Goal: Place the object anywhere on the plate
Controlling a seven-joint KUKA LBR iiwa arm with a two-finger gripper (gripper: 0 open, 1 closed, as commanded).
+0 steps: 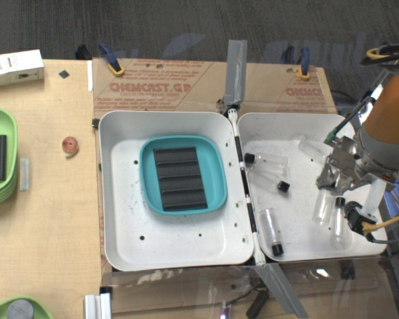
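A teal plate (217,178) lies in the left bin (120,198), and a dark ridged block (179,178) rests on it. Several clear vials with black caps lie in the right bin (299,244): one (271,228) near the front, one (263,159) by the divider and one (280,181) in the middle. My gripper (331,181) hangs low over the right side of that bin. Two more clear vials (322,208) lie just below it. Whether anything is held cannot be made out.
A cardboard sheet (159,85) lies behind the bins. On the bench to the left are a green tray (3,178), a small pink disc (69,145) and a white box (13,67). Cables (372,226) trail from the wrist at the right.
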